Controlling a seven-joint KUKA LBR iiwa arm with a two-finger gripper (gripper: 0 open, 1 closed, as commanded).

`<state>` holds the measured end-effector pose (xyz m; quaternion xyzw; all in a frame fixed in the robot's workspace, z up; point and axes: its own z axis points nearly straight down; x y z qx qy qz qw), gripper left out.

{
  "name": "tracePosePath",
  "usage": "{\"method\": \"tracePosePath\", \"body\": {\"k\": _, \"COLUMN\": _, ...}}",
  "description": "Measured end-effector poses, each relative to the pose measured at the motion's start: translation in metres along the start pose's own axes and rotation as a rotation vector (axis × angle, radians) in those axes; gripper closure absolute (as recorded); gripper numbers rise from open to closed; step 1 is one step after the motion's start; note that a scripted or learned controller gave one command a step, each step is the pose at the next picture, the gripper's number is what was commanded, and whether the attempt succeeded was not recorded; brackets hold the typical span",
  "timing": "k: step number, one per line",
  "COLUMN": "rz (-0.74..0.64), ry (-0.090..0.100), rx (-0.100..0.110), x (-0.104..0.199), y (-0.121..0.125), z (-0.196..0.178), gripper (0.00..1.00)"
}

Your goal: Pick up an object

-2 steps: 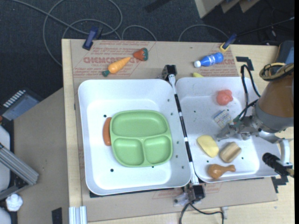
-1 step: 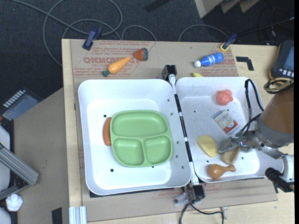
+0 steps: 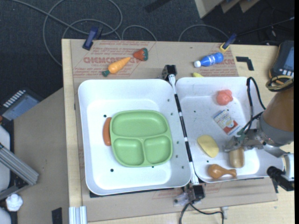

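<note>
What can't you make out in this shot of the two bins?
- Gripper, camera view: blurred and dark, its grip on anything is unreadable.
- Orange item, left bin: mostly hidden under the green divided plate.
- Small packet, right bin: print too small to read.
- Yellow item behind the right bin's rim: mostly hidden.

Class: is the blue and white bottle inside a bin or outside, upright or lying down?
Outside, lying down: the bottle rests on its side on the cardboard beyond the right bin.
</note>
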<state>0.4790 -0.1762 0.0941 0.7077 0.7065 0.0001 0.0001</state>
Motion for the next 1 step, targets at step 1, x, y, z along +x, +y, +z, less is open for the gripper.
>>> {"method": "tracePosePath", "body": {"k": 1, "rz": -0.004, "ry": 0.000, "rx": -0.003, "x": 0.0611, "y": 0.0564, "z": -0.0983, "gripper": 1.00}}
